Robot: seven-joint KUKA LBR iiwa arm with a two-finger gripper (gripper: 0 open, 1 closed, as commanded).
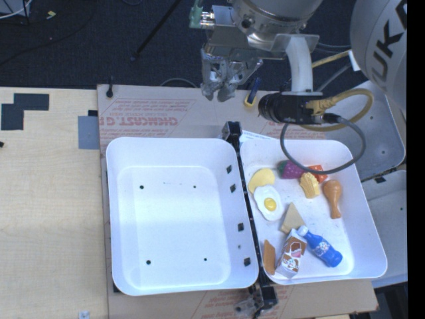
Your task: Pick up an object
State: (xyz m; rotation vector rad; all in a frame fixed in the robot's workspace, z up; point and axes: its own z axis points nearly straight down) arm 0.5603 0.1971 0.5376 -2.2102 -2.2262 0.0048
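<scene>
Well, toys in the right bin, gripper parked high beyond them.

Fried egg [268, 202], drumstick [333, 197] and blue bottle [321, 246] lie in the right bin [372, 244]; the bottle's long axis runs diagonally. Up past the far rim hangs the gripper [220, 85], nothing between its fingers, spread hard to judge. Everything sits down-right of it.

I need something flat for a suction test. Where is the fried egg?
The fried egg lies in the right bin, near its left wall, just below the yellow lemon-like piece and above the tan wedge.
</scene>
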